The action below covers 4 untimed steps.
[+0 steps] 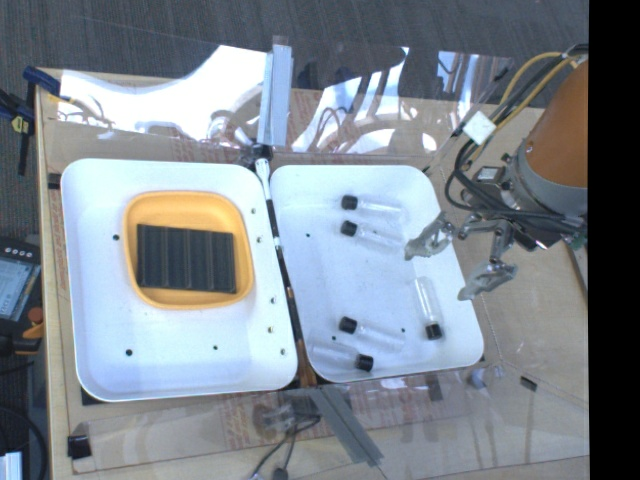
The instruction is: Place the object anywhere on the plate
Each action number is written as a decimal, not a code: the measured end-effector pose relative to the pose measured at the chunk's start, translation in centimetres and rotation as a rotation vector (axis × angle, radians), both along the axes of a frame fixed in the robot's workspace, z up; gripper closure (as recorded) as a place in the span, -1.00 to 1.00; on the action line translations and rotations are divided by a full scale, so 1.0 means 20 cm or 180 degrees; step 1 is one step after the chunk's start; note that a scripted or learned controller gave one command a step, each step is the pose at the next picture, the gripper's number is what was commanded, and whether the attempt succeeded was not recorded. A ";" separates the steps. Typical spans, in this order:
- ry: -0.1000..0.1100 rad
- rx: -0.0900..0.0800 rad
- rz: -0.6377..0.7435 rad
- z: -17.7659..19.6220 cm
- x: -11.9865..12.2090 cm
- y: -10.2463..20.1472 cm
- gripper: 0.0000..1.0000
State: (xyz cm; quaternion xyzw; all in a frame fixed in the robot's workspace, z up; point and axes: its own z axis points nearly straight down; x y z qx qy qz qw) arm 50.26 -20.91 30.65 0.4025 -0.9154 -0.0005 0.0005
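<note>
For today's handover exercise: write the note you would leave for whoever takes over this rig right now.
Hand: open, holding nothing, at the right bin's right edge.
Things: five clear tubes with black caps lie in the right bin: two at the top, one by the right wall, two near the bottom. The yellow plate, with a dark ribbed insert, sits in the left bin.
Done: no tube on the plate.
Left: grasp a tube, carry it over, set it on the plate.

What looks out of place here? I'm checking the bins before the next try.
Nothing stands out. Five capped clear tubes lie loose in the right bin; the yellow plate sits flat in the left bin.
</note>
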 end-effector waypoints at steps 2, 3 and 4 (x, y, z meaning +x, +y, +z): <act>-0.0014 -0.0009 0.0834 0.42 -0.06 -0.01 -1.00; -0.0014 -0.0009 0.0834 0.42 -0.06 -0.01 -1.00; -0.0012 -0.0006 0.2036 0.62 -0.13 -0.01 -1.00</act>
